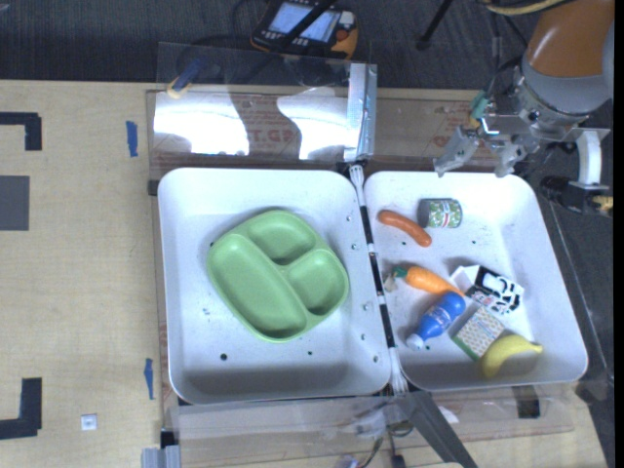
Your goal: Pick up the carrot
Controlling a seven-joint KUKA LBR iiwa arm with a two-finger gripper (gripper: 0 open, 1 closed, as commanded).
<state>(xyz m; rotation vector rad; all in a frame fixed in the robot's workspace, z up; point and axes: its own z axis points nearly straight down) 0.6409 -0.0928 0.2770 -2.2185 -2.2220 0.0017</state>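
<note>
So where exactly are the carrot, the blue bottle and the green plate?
carrot (430, 280): camera view, middle of its orange body, in the right bin.
blue bottle (438, 319): camera view, middle of its blue body, just below the carrot.
green plate (255, 279): camera view, floor of its large compartment, in the left bin.

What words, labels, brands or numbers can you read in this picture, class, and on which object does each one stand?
No text can be read here.
Green can: has a label, too blurred to read.
Black-and-white box: bold pattern, no legible words.
Patterned card: fine print, too small to read.
Blue bottle: no legible label.
Handheld screen beyond the bins: lit display, too small to read.
</note>
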